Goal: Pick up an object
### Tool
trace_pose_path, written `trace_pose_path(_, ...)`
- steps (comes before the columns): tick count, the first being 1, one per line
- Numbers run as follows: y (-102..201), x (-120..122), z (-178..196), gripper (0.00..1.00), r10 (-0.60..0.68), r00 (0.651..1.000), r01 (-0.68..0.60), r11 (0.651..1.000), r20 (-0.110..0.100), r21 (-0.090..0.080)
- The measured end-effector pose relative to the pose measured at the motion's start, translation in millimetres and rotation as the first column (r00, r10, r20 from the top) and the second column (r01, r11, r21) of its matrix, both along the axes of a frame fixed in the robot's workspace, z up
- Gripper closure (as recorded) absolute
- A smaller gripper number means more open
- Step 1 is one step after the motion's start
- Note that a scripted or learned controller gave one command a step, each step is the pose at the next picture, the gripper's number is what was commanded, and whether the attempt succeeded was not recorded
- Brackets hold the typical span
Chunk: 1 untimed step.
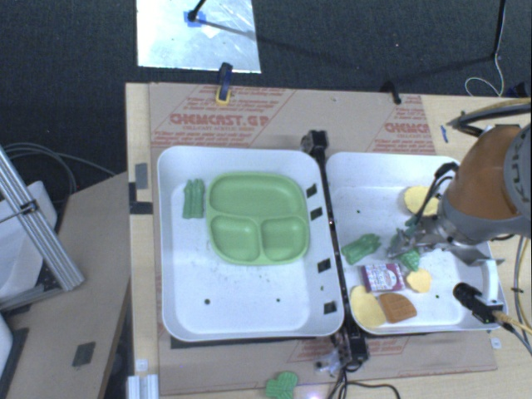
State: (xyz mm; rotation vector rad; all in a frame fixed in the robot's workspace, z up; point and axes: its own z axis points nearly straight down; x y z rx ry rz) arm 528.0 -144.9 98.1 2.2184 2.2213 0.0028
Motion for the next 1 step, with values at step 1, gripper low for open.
trace_pose_path(1,56.2,48.3,112.8,1.00,0.009,1.000,-0.009,1.000,0.010,-0.001)
